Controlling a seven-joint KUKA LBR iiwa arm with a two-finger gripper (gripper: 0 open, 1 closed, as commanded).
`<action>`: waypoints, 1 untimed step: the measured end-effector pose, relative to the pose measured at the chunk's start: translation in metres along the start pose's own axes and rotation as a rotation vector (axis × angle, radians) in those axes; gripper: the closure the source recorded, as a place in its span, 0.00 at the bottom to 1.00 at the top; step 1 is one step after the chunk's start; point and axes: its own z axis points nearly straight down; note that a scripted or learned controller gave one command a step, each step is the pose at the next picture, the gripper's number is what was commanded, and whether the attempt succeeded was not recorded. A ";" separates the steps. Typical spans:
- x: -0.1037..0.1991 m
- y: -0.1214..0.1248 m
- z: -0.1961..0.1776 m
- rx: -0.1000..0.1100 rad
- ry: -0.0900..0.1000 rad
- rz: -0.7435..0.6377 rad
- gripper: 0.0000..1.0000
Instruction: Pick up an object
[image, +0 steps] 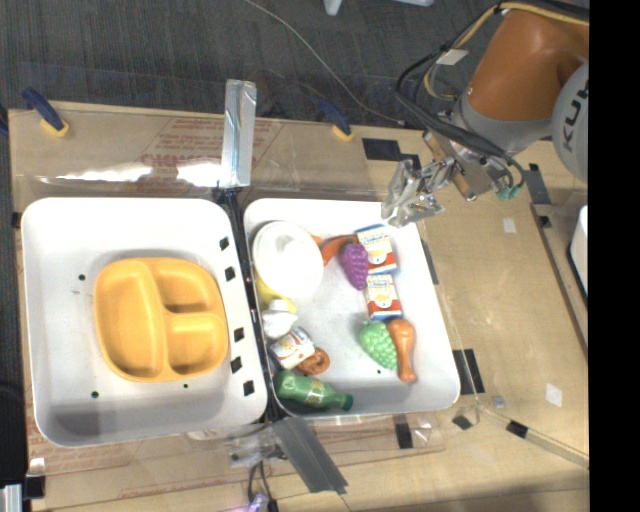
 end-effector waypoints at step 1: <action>-0.035 0.090 0.009 -0.008 0.006 -0.030 1.00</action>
